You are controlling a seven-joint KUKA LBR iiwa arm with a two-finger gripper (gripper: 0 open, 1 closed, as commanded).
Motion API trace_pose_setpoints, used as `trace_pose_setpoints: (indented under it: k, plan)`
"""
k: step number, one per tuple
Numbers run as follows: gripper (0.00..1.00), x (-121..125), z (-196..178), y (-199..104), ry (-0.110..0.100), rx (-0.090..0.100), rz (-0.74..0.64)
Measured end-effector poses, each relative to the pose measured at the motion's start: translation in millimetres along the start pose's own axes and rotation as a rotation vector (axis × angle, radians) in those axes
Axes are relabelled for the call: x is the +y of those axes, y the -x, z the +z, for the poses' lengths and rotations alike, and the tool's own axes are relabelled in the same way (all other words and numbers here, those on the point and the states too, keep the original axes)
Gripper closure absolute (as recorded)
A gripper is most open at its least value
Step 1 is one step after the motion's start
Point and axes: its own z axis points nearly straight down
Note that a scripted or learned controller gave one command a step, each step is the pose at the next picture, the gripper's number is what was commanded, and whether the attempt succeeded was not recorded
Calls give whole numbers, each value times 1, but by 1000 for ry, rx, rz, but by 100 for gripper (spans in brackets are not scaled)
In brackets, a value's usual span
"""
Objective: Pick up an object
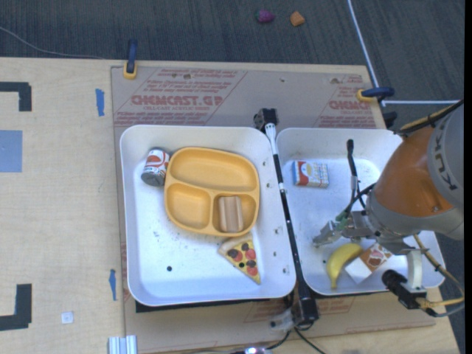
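My pincer (pixel 330 234) hovers in the right bin (pixel 310 142), fingers spread and gripping nothing; the banana (pixel 338 262) lies just below it (near the bin's front edge).

Both bins, the left bin (pixel 140 220) and the right bin (pixel 324 150), look like smooth white plastic with a soft sheen. In the left one, a yellow divided tray (pixel 199 172) is glossy moulded plastic; a small can (pixel 154 167) at its 9 o'clock has a shiny printed metal skin, and a pizza slice (pixel 243 258) at its 5 o'clock looks like matt toy plastic. The banana (pixel 338 262) in the right bin is smooth and slightly glossy; the small carton (pixel 310 174) looks like printed card. The counter (pixel 51 198) is pale matt wood, overlaid by a printed brown board (pixel 221 98). The end effector (pixel 330 233) shows dull grey metal.
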Motion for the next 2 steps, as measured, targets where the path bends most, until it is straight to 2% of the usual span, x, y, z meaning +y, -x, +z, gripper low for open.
trace_pose_setpoints:
  k: [2]
  plan:
    - [0, 0, 0, 0, 0, -1, 0]
